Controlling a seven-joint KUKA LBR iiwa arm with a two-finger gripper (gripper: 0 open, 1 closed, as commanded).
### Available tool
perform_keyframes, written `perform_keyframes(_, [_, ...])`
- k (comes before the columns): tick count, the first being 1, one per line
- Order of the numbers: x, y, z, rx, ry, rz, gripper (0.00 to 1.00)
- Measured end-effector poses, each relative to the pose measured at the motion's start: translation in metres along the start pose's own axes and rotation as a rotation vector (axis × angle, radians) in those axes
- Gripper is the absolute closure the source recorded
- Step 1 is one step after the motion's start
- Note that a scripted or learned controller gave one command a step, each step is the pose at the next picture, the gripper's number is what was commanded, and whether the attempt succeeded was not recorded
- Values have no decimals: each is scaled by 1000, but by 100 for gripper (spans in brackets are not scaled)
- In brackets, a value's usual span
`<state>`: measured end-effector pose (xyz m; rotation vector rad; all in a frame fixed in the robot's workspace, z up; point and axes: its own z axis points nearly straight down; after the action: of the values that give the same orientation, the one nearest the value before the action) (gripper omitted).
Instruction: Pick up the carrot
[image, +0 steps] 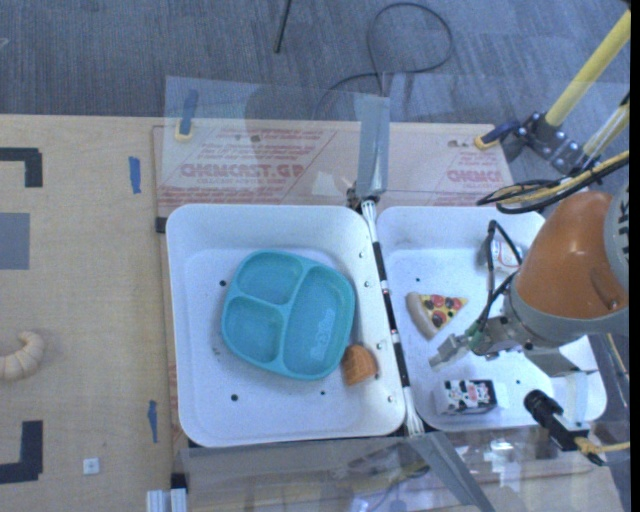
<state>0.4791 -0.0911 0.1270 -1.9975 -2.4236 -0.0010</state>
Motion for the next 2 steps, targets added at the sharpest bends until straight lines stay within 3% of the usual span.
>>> perform_keyframes(1, [-2,0,-10,-3,0,5,100])
perform_keyframes(2, [147,29,-57,-1,-1,-66,100])
